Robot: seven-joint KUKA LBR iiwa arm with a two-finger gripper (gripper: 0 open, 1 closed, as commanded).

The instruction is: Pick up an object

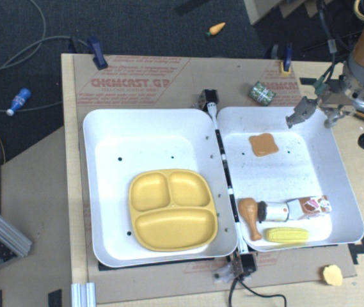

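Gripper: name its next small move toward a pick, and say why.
Probably shift the gripper inward and down over the brown flat piece. The gripper hangs at the right bin's far rim, that piece lies nearest it, apart from the corn and other items crowded at the near edge.

A blue bottle [19,100] and an orange bit [217,27] lie on dark carpet; a yellow lump [332,274] sits on the bench.
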